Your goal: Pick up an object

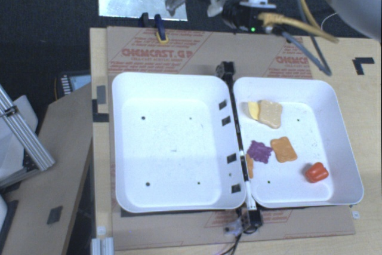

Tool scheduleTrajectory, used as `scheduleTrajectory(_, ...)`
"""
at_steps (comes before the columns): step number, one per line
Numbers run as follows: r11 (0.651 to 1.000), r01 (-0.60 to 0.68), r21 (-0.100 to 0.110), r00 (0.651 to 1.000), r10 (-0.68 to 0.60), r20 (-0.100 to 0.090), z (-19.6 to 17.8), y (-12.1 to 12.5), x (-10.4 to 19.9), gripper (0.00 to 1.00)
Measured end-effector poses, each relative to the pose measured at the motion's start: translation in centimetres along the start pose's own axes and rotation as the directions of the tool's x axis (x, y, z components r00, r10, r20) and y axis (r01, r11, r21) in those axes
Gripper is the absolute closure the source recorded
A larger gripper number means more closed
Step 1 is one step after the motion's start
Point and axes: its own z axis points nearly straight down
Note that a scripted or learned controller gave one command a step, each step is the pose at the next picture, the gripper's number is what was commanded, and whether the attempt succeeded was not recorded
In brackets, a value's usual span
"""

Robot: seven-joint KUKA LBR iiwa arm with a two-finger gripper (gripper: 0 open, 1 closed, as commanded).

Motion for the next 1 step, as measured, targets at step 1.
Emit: scheduleTrajectory(1, 1.000, 0.002, -0.003, 1.000, -0.002, -0.001, -1.14, 0.02, 0.02, 1.00)
